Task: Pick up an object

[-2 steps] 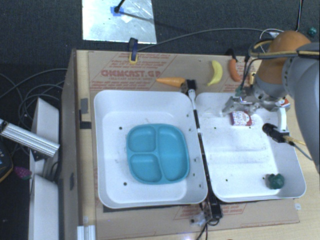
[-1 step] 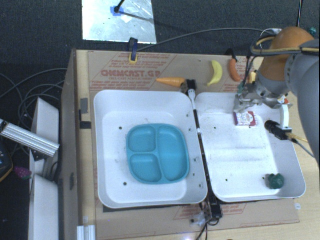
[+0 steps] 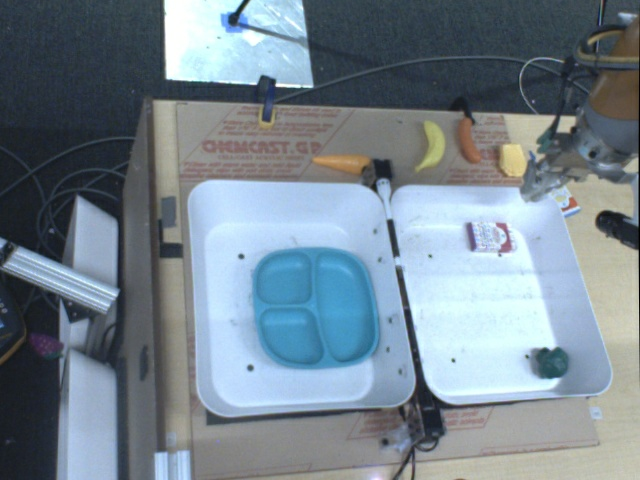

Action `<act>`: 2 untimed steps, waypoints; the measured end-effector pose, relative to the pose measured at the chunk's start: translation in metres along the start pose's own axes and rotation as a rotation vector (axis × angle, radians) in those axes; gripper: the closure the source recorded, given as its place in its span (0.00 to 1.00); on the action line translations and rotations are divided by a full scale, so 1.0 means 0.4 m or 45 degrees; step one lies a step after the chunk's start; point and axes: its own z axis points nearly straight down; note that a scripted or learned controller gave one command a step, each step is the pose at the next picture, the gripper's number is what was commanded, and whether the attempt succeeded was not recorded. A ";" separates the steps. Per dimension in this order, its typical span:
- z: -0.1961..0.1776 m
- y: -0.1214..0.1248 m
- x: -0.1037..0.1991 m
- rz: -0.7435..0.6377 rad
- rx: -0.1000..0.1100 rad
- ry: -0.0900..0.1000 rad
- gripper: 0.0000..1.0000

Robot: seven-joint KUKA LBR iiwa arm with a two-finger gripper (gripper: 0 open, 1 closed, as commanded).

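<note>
In the right bin (image 3: pixel 560 268) a small red-and-white packet (image 3: pixel 489 237) lies near the far wall, and a dark green lump (image 3: pixel 549 362) sits in the near right corner. My gripper (image 3: pixel 537 185) hangs over that bin's far right corner, above the rim, well to the right of the packet. Nothing shows between its fingers. The grey arm with its orange band (image 3: pixel 612 96) reaches in from the right edge of the view.
A blue divided plate (image 3: pixel 315 305) lies in the left bin (image 3: pixel 225 268). Behind the bins on the cardboard lie a carrot (image 3: pixel 341 164), a banana (image 3: pixel 433 146), a sausage (image 3: pixel 467 141) and a yellow block (image 3: pixel 512 159). Cables run along the back.
</note>
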 end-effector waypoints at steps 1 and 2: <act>0.002 -0.001 0.002 -0.001 0.002 0.001 0.00; 0.245 -0.084 0.002 0.001 0.000 0.002 0.00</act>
